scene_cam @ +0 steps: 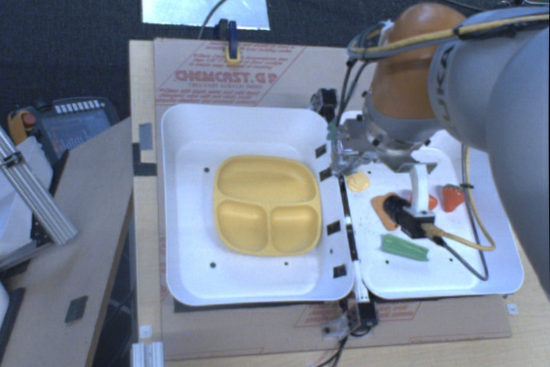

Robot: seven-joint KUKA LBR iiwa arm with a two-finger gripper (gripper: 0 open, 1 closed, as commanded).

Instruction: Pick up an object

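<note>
My gripper (343, 159) hangs low over the left edge of the right bin (481, 271), close to the divider between the two bins. Just below and right of it lies a small pale yellow piece (357, 181). An orange flat piece (381, 210) lies further toward the front. A green stick-shaped piece (404, 247) rests near the bin's front, and a red-orange piece (453, 198) sits to the right. I see nothing held in the gripper.
The left bin (185, 185) holds a yellow divided plate (266, 204) in its middle. My grey arm with its orange band (412, 56) covers the back of the right bin. A cardboard sheet (232, 73) lies under both bins.
</note>
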